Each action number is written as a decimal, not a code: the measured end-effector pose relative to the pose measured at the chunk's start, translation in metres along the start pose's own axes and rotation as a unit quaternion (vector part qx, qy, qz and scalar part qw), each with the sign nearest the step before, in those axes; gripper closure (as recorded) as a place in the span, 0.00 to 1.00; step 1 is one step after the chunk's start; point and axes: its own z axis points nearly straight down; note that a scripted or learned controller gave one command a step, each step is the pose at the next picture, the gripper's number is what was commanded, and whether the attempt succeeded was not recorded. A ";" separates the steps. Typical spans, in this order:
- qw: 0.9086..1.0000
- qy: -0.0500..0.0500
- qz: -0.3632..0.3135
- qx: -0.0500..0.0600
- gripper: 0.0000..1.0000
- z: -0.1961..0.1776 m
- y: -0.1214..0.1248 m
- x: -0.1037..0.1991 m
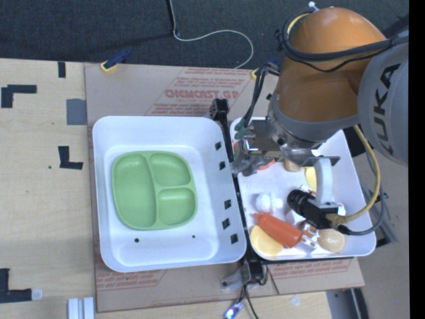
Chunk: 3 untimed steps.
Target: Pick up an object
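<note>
Carrot (279,228) lies in right bin (355,178), below the hand (249,153).

Small objects clustered in the right bin (358,244), toward its near edge. Orange carrot-shaped toy (279,228) lying flat on a slant, thicker end toward the bin's middle, overlapping a pale yellow round piece (264,243) at the near left corner. Small white rounded item (265,201) just above the carrot. Beige, potato-like lump (331,242) at the near right, just beside the carrot's lower end. Another yellow piece (310,176) farther back, partly hidden. Pale green divided plate (154,190) with three compartments lying flat, centred in the left bin (119,131), well apart from the rest.
</note>
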 end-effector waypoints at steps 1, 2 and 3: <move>1.000 -0.001 0.004 -0.005 1.00 -0.091 0.001 -0.054; 1.000 0.001 -0.002 -0.004 1.00 -0.181 0.001 0.013; 1.000 -0.001 -0.001 0.005 1.00 -0.106 0.000 0.069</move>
